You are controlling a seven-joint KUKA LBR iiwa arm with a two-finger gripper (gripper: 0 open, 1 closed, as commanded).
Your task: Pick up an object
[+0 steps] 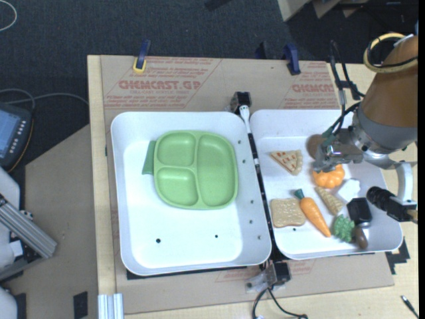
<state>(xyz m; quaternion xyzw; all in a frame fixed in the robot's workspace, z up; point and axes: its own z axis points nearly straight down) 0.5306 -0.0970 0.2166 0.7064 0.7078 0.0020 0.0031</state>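
Robot gripper (327, 157) hovers at right of frame, directly above an orange toy (330, 177) in the right bin (265, 178) (jaws' state unclear).

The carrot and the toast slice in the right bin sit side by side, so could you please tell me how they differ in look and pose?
The carrot is orange with a green top, while the toast slice is tan and speckled. The carrot is long and tapered; the toast slice is flat and roughly square. The carrot lies on a diagonal, its green top towards the upper left, whereas the toast slice sits nearly square to the bin. Both lie in the right bin, close together.
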